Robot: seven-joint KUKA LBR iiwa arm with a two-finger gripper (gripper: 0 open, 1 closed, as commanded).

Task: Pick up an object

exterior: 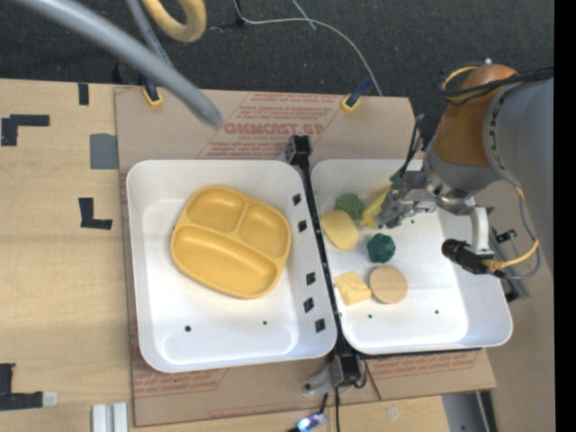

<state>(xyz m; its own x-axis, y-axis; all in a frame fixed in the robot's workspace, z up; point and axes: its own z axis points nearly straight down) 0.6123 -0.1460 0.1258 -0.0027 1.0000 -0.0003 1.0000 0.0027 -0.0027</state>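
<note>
The right bin (450, 318) holds several small food-shaped items: a green broccoli-like piece (350, 206), a pale yellow lump (340, 230), a dark green piece (381, 247), a yellow block (352, 289) and a tan round disc (389, 285). A yellow piece (375, 211) lies just under the gripper. My gripper (393, 207) hangs low over the upper middle of that bin, between the broccoli-like piece and the dark green piece. Its fingertips are dark and small against the items.
The left bin (148, 268) holds a yellow divided plate (231, 239). A black divider with clips (310, 241) runs between the bins. The arm's orange band (468, 124) and grey body stand over the right bin's far right side. Cables hang at the right (490, 259).
</note>
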